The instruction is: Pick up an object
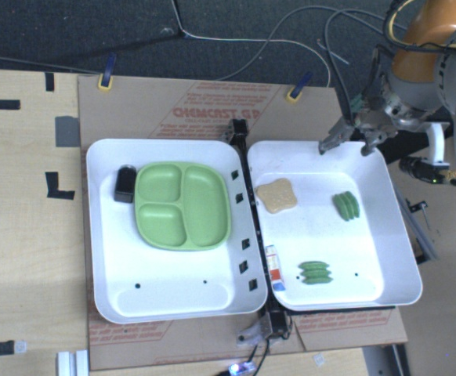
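Your hand (345,142) hangs spread and unladen over the right bin's (396,233) rim at 1 o'clock, so you have the whole pick ahead. Candidates lie inside: a tan bread slice (276,196) at 9 o'clock, a green pod (346,205) at centre-right, another (315,272) at 6. Red print on the cardboard (212,110) is too faint to read.
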